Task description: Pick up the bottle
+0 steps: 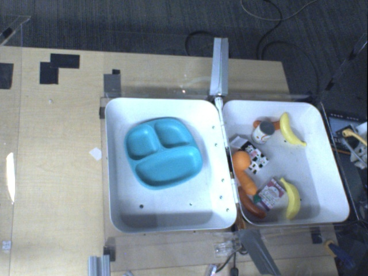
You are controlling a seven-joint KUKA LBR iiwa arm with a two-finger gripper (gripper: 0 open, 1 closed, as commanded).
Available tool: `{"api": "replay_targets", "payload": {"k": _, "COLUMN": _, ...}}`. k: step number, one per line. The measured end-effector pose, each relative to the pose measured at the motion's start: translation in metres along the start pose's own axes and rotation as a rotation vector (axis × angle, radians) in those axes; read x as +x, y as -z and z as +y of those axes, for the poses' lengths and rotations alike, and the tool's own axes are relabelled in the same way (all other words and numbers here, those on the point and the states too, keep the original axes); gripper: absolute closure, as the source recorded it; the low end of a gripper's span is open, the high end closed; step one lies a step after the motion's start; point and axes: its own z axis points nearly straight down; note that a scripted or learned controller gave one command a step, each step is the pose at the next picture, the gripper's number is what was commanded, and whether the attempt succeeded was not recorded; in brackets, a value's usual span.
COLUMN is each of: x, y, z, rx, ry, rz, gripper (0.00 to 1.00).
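Observation:
In the right bin (322, 171), near its front, lies a small bottle (270, 194) with a pink, green and white label. It is on its side. A yellow banana (292, 199) rests against its right side. An orange-red, carrot-like piece (248, 190) lies along its left side.
The right bin also holds a second banana (290, 130), a white and brown cup-like item (263, 130), an orange ball (240, 161) and a black-and-white spotted item (257, 157). A blue divided plate (164, 152) lies in the left bin (121, 200). Cables run behind the bench.

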Motion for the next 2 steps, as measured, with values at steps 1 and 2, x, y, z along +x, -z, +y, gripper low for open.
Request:
{"api": "replay_targets", "payload": {"k": 1, "x": -0.001, "y": -0.079, "z": -0.001, "rx": 0.002, "ry": -0.048, "rz": -0.003, "gripper": 1.00}}
{"api": "replay_targets", "payload": {"k": 2, "x": 0.010, "y": -0.017, "z": -0.039, "rx": 0.000, "ry": -0.046, "rz": 0.001, "gripper": 1.00}}
